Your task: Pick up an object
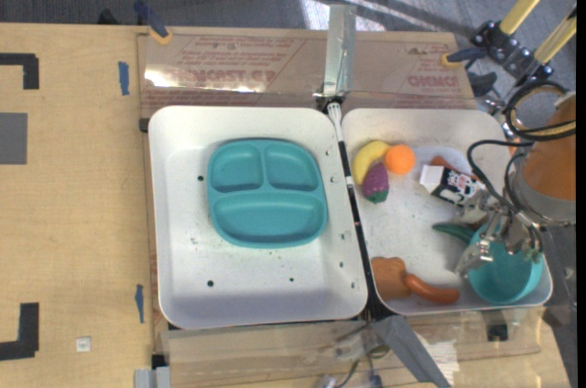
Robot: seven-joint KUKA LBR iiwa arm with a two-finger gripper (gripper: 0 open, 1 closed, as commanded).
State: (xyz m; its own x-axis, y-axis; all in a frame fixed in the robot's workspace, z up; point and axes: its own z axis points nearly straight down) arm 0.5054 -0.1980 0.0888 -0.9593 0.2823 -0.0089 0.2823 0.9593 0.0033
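Gripper [499,242] hovering over the teal bowl [505,276], near-right bin corner.
Can't tell its opening; bowl looks light, stiff, slick plastic, so pinch the rim.

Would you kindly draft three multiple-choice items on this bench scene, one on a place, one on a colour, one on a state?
1. Where does the divided plate lie?
A. left bin
B. right bin
C. on the cardboard

2. What colour is the small ball beside the banana?
A. green
B. orange
C. white

3. How does the tool stand?
A. high above the left bin
B. low over the teal bowl in the right bin
C. outside both bins

Key: 1 A, the teal plate sits mid left bin. 2 B, it is plainly orange. 3 B, it hangs at the bowl's rim in the right bin.
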